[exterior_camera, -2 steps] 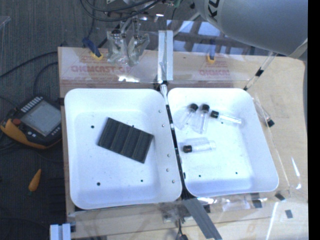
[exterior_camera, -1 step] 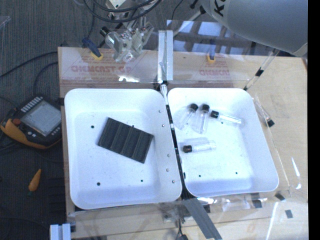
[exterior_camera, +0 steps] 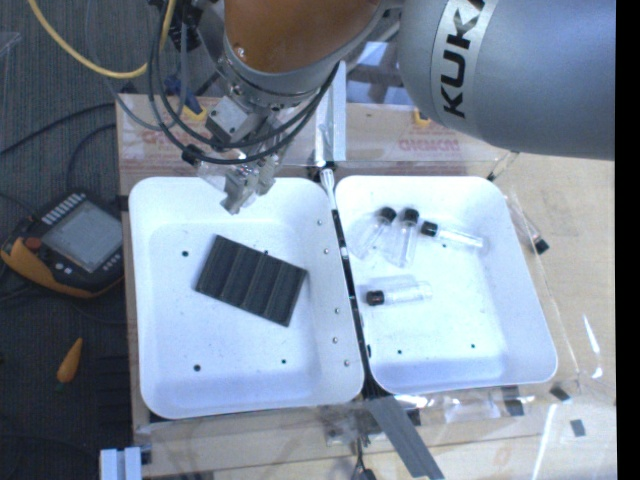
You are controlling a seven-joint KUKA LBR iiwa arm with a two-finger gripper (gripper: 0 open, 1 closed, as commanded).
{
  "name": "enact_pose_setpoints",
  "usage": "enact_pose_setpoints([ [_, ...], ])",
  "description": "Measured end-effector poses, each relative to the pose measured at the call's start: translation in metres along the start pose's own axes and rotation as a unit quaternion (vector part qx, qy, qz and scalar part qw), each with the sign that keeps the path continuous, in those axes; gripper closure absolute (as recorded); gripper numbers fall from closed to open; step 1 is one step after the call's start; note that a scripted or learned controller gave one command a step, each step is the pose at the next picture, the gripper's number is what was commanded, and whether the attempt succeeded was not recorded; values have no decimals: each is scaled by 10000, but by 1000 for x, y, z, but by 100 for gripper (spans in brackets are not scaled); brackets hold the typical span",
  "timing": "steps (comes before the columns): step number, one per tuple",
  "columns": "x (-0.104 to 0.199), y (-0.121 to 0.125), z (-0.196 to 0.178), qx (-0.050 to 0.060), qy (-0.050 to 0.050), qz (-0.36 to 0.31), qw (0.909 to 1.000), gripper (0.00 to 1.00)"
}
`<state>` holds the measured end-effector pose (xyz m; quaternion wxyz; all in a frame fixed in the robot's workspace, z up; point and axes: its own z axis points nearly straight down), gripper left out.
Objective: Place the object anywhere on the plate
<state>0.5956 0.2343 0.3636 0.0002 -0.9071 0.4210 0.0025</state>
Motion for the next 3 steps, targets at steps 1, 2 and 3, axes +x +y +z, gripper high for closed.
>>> enact_pose_setpoints([
  [1, 34, -41, -13, 18, -15, -2488, 9686, 100],
  [2, 47, -56, -71, 37, -9, -788, 9969, 100],
  [3, -48, 62, -69, 1, -2, -1176, 9931, 100],
])
